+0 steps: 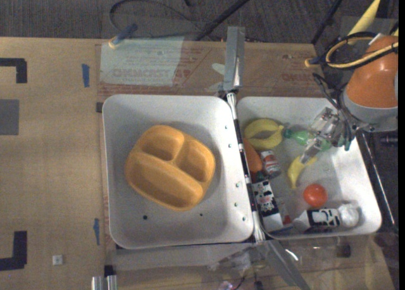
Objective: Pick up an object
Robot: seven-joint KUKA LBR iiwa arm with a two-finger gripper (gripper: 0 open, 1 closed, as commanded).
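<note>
The hand (321, 135) hangs low over the right bin (370, 184), near its back edge, under the grey wrist and orange band (374, 83). Whether it is open or closed cannot be told, and nothing can be seen gripped in it.

Just left of the hand lies a green bottle (297, 135), touching or nearly touching it. Further left is a yellow banana bunch (264, 133). Directly below the hand, just beside it, a single small banana (297, 168) lies tilted. Below that, well apart from the hand, sits a red ball (315, 194), and nearer the front wall a black-and-white bottle (329, 217) lies on its side.

Left and below the hand, a small can (271, 163) stands next to an orange piece (252, 157) against the bin's left wall, with a cow-patterned carton (267, 203) in front of them.

Far left of the hand, the left bin (126, 219) holds a yellow divided tray (169, 166). Both bins rest on the counter (50, 156).
</note>
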